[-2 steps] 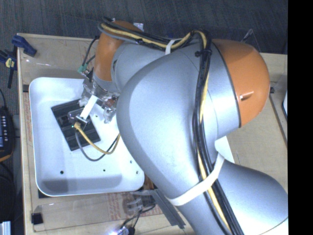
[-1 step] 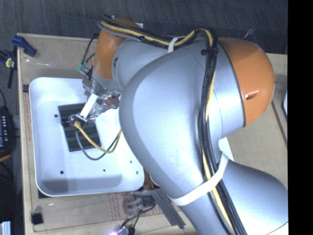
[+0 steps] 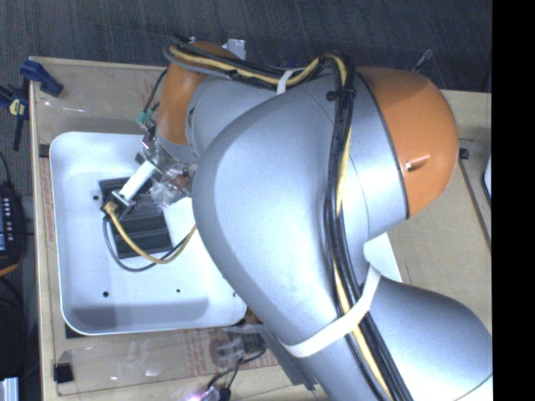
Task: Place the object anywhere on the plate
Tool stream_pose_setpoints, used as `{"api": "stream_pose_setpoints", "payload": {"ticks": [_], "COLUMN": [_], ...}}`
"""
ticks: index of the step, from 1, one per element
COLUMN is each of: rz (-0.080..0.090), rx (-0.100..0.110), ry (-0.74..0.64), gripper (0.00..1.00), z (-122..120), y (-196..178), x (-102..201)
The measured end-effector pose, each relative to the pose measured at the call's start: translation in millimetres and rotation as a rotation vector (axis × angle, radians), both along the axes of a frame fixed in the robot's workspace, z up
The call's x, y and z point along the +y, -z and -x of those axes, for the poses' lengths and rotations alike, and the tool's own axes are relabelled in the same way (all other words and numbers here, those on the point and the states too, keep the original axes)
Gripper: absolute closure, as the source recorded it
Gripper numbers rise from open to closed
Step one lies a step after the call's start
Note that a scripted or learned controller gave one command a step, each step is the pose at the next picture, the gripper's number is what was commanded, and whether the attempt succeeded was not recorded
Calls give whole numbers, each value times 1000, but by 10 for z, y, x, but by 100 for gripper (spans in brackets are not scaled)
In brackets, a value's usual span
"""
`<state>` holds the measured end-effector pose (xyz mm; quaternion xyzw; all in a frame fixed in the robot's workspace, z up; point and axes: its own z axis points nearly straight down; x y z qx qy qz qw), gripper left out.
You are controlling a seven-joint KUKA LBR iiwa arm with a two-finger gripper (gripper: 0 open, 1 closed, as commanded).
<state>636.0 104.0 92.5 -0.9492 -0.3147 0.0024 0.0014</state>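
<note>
My gripper (image 3: pixel 167 184) hangs low inside the left white bin (image 3: pixel 75 299), near the middle of its far half. The grey arm with its orange band (image 3: pixel 175 98) reaches in from the right. It covers the bin's right side and most of the bench behind it. Whatever lies under the wrist and the arm is hidden.
The bin's front wall (image 3: pixel 134 317) and left wall (image 3: pixel 57 215) stand close around the gripper. A blue clamp (image 3: pixel 38 74) sits on the wooden bench's far left corner. A dark device (image 3: pixel 7 215) lies beyond the bench's left edge.
</note>
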Motion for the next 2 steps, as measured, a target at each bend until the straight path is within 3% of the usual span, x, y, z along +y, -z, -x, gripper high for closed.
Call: {"api": "stream_pose_setpoints", "payload": {"ticks": [1,2], "rz": [4,4], "rx": [16,15], "ry": [3,3], "gripper": [0,0], "z": [33,33], "y": [15,15], "x": [-28,-27]}}
